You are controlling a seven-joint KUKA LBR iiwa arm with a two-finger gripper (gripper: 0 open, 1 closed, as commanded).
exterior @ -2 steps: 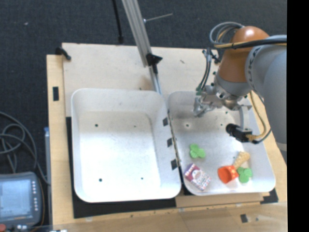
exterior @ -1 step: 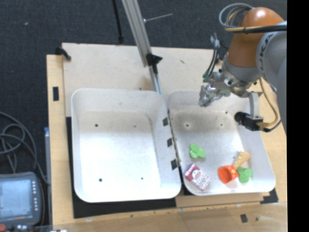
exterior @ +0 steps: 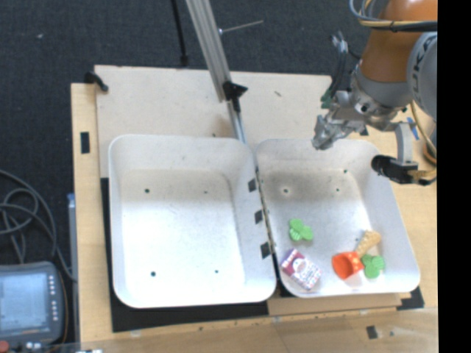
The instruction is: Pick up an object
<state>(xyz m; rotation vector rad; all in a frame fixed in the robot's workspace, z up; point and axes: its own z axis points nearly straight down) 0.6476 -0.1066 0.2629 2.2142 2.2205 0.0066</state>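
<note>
You are looking down on a pale wooden bench (exterior: 169, 98) standing on dark carpet (exterior: 73, 20). Directly on it lies a black mat (exterior: 184, 316), and on that two shallow white bins sit side by side, touching along their inner edges: the left bin (exterior: 121, 197) and the right bin (exterior: 383, 197). A slanted metal post (exterior: 210, 39) meets the bench just behind the seam between the bins. You can see a small black clip (exterior: 96, 81) at the bench's far left corner and a black tab (exterior: 85, 143) on its left edge.
</note>
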